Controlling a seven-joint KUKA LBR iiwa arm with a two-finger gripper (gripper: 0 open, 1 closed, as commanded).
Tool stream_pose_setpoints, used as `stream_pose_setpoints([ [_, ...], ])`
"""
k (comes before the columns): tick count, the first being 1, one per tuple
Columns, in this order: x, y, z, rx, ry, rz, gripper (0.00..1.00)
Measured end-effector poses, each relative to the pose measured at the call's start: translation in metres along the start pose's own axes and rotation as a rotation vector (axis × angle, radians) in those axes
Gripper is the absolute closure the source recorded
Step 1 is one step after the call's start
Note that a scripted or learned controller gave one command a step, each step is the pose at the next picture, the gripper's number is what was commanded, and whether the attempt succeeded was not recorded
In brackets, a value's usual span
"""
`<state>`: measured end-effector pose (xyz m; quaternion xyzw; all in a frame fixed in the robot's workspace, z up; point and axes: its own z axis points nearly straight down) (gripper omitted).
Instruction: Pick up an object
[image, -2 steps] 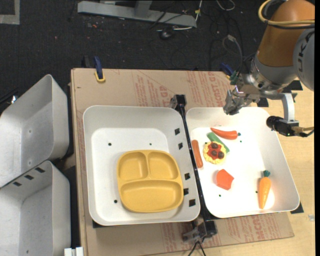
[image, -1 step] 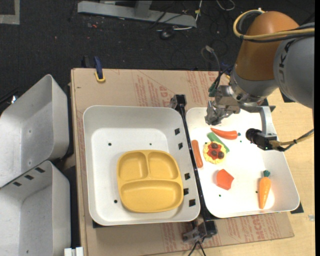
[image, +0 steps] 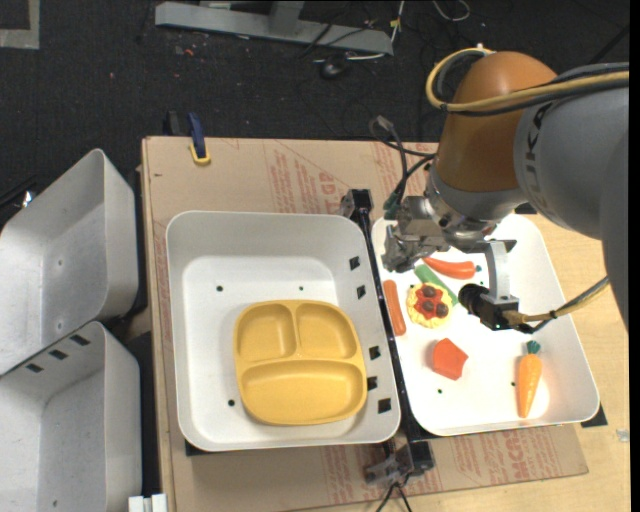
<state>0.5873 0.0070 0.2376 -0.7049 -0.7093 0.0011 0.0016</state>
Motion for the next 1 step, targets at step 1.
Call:
stream_pose_setpoints([
  [1,0.0581,-0.0229,-0.0030,-0.001,0.002,-0.002,1.00],
])
